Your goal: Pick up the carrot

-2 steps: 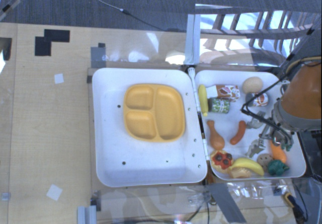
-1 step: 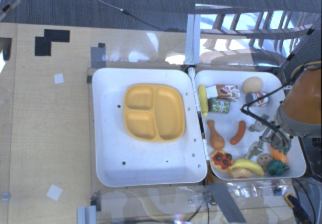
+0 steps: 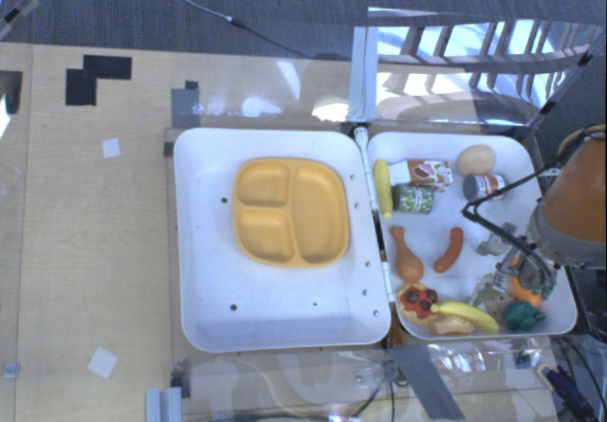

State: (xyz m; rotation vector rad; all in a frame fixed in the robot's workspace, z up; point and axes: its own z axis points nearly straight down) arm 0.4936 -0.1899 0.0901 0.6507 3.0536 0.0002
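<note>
The carrot (image 3: 527, 293) is orange with a dark green leafy top (image 3: 523, 317). It lies in the near right corner of the right bin (image 3: 555, 321), partly covered by the gripper. My gripper (image 3: 506, 280) is low in that corner, right over the carrot's orange end. Its metal parts hide where it meets the carrot, so I cannot see whether the carrot is held. The orange-banded wrist (image 3: 577, 197) reaches in from the right edge.
Close to the gripper's left lie a banana (image 3: 466, 316), a pizza slice (image 3: 417, 300), a red sausage (image 3: 449, 249) and a drumstick (image 3: 408, 259). Further back are a green can (image 3: 413, 198), a yellow corn cob (image 3: 382, 188), a box (image 3: 428, 172), an egg-shaped item (image 3: 476, 159) and a small can (image 3: 482, 186). The left bin (image 3: 204, 316) holds a yellow divided plate (image 3: 289, 211).
</note>
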